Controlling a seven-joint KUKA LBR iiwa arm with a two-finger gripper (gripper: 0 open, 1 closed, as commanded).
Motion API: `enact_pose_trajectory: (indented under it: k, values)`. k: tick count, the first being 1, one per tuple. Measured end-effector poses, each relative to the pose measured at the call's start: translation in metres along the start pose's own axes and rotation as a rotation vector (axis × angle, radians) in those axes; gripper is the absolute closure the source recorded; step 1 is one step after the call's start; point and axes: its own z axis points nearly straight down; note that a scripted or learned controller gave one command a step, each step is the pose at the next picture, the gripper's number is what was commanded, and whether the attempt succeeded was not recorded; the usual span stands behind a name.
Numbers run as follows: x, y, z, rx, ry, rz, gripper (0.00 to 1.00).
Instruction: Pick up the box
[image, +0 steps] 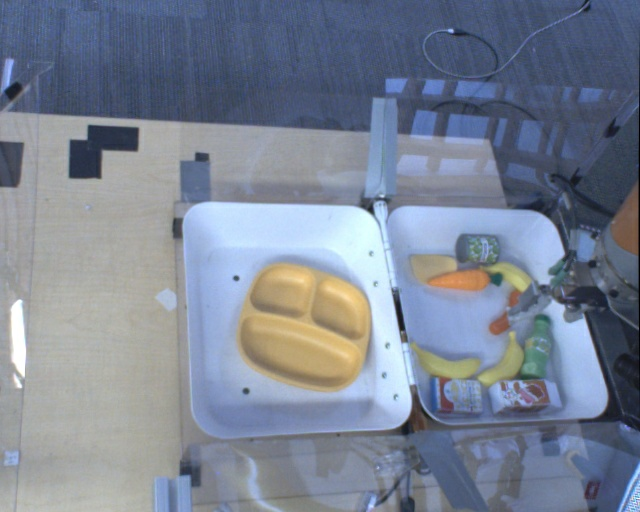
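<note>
The left bin (200, 330) carries a yellow tray (305, 325) with three hollows, lying about in its middle. The right bin (570, 400) lies just beside it, the two rims meeting along the centre.

In the right bin, from its left edge: a pale yellow wedge (432, 266) near the far left corner, and a carrot (460, 281) lying across just in front of it. A banana (445, 364) lies by the left edge toward the near side. In the near left corner stands a box (458, 396), red and white, upright against the near rim; a second box (522, 396) sits just to its right along the same rim. A green can (478, 248) lies near the far rim. A second banana (504, 363) curves above the boxes, and a third (513, 275) lies right of the carrot. A small orange piece (499, 324) lies near the middle. A green bottle (538, 348) lies toward the right edge.

The gripper (530, 305) hangs over the right half of this bin, near the bottle, well apart from both boxes. Whether it is spread or closed cannot be told.
</note>
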Motion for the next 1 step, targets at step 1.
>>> enact_pose_trajectory:
  k: [1]
  values:
    - [-0.0070,0.0168,0.1349,-0.013,-0.003,0.007,0.00]
